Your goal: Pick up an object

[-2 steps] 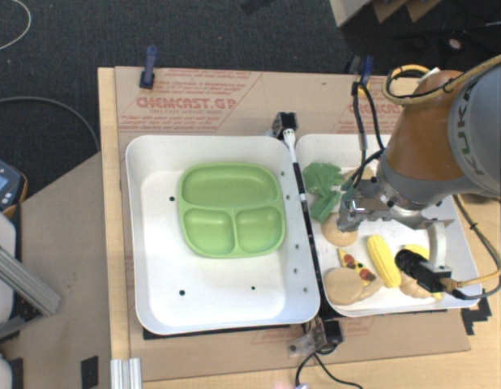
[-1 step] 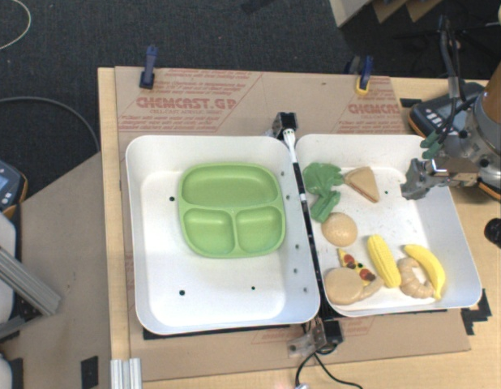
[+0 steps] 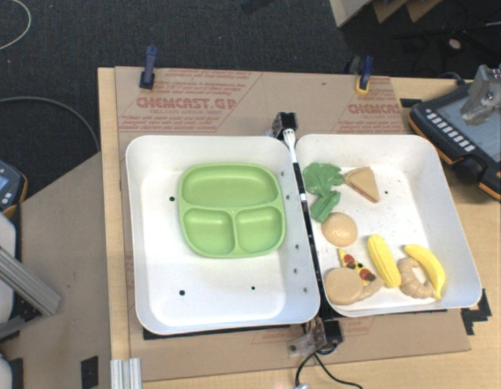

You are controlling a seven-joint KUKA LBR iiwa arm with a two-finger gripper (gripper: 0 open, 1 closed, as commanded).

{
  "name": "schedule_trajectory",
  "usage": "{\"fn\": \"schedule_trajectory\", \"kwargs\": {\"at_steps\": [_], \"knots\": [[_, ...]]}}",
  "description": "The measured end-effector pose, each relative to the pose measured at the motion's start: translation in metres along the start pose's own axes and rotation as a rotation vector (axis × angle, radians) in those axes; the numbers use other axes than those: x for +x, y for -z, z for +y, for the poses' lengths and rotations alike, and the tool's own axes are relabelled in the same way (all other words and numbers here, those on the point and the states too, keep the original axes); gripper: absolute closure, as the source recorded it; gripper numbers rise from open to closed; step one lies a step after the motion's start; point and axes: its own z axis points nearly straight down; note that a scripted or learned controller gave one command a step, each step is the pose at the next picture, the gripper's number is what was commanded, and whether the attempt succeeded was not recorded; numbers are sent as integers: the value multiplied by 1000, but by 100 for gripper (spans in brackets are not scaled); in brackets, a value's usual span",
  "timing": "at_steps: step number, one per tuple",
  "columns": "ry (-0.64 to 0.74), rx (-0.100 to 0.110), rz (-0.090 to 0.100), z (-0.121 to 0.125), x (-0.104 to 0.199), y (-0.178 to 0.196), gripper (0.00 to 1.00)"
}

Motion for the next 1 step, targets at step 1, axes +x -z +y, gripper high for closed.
{"fn": "schedule_trajectory", "kwargs": {"at_steps": [1], "knots": [[-10,28,1,-8,-73,-57,100]]}}
